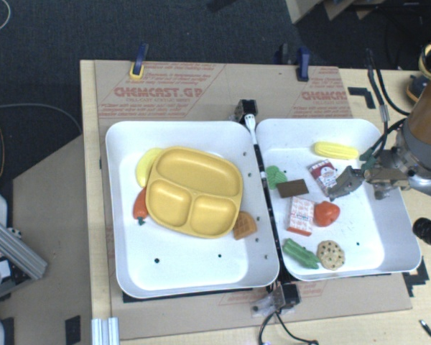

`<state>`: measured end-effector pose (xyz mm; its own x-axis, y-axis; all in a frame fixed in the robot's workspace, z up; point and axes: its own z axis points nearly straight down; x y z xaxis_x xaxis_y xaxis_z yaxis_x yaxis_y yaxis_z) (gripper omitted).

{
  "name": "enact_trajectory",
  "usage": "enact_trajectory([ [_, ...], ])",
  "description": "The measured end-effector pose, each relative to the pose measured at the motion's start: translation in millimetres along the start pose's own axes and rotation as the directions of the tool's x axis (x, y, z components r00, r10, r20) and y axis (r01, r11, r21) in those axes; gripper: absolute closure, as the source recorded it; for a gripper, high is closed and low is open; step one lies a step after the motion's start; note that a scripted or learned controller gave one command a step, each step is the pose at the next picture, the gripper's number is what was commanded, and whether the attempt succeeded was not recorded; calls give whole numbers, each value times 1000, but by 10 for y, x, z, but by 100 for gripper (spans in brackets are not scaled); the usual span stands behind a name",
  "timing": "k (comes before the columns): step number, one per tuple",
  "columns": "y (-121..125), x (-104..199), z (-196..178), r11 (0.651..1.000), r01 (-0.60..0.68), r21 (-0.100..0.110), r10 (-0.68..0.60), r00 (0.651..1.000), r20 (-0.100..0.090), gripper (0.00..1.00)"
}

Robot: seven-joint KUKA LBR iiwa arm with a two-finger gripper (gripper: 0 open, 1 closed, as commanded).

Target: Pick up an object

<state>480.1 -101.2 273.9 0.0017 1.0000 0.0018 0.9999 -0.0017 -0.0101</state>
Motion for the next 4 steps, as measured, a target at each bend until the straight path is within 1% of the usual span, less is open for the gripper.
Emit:
enact_trajectory([
  [1,18,0,-44,1000,2,-10,-2,1000,1,0],
  [2,103,-52,498,1000,1,-3,-1,1000,0,0],
  [3,149,-120,1087,1000,0,-2,0,1000,0,0],
  [4,154,-120,1517,1000,1,-3,-1,1000,-1,0],
])
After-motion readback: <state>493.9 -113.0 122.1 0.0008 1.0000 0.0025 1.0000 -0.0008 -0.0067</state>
